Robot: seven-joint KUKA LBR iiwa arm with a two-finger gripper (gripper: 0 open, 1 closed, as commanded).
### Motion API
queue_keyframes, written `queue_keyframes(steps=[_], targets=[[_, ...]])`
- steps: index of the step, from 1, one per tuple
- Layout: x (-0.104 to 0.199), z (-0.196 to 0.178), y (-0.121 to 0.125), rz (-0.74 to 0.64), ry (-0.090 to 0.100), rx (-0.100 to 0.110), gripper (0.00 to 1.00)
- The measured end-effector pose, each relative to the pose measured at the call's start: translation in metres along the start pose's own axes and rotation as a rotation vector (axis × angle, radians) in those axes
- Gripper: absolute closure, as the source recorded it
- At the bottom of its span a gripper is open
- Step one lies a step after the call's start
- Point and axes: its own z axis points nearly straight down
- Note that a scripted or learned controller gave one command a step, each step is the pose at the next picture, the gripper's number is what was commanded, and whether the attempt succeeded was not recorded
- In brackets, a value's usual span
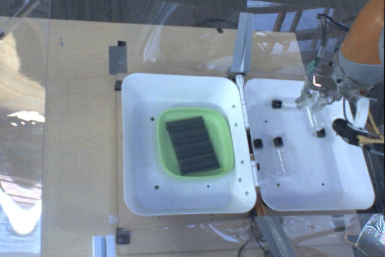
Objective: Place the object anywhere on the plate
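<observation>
Pale wooden bench (66,129) set under two white bins (138,189); dark ribbed block (192,145) laid on green plate (165,156); gripper (314,106) finger state not discernible.

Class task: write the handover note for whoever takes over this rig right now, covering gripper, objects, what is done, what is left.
Gripper: over the upper right of the right bin; finger state unclear.
Dark ridged block: lying flat on the green plate in the left bin.
Done: the block rests on the plate, so the placement looks complete.
Left: probably just confirming the result.
</observation>
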Motion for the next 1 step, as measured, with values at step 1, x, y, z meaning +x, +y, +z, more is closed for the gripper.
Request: queue_keyframes(steps=[1], targets=[[0.0323, 0.0235, -0.0686, -0.194, 0.002, 0.003, 1.0]])
